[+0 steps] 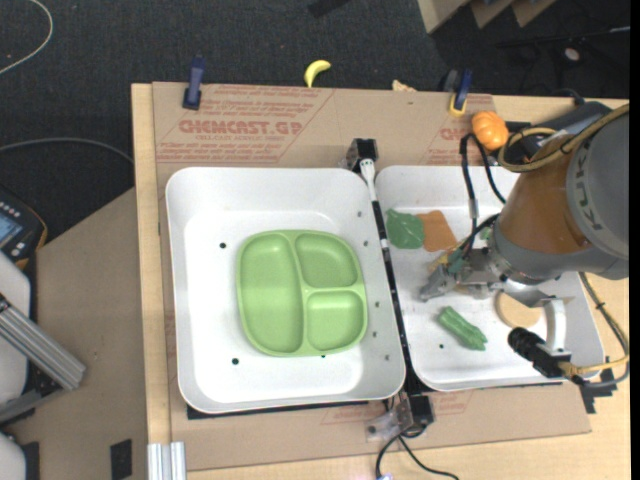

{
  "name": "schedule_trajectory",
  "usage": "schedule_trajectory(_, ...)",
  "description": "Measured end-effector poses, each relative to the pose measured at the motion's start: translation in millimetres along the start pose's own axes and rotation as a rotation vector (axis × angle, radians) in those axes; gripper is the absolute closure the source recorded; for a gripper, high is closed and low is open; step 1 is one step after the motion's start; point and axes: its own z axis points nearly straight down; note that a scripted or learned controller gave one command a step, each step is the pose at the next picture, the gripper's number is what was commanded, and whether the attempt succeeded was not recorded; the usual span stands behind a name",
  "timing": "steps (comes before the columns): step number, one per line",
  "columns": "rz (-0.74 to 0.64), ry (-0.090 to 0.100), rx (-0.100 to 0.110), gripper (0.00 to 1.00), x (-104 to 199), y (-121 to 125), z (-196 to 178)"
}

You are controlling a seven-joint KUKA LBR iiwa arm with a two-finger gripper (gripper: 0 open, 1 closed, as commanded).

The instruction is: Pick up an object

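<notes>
The gripper [440,280] hangs low in the right bin [430,368]; whether it is spread or pinching anything, I cannot tell. A green pickle-shaped toy [462,327] lies at its five o'clock, just beside. A green block [405,229] and orange piece [438,231] sit near, at eleven and twelve. Best to centre squarely over one object before closing, clear of its neighbours. The left bin [190,268] holds a green divided plate [300,291].

Dark carpet [200,18] surrounds the bench [280,118], whose top is brown cardboard. A white cable [40,13] loops on the carpet beyond the bench's far left corner. Blue clamps [193,83] grip its far edge.
</notes>
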Motion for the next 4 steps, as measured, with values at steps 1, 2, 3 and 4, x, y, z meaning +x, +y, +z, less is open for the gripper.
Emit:
schedule_trajectory(1,-0.003,0.001,-0.011,0.00,24,-43,-169)
schedule_trajectory(2,0.003,0.004,0.009,0.00,13,-45,-60)
schedule_trajectory(3,0.003,0.004,0.009,0.00,3,-46,3)
schedule_trajectory(4,0.000,-0.001,0.000,0.00,-16,-13,0)
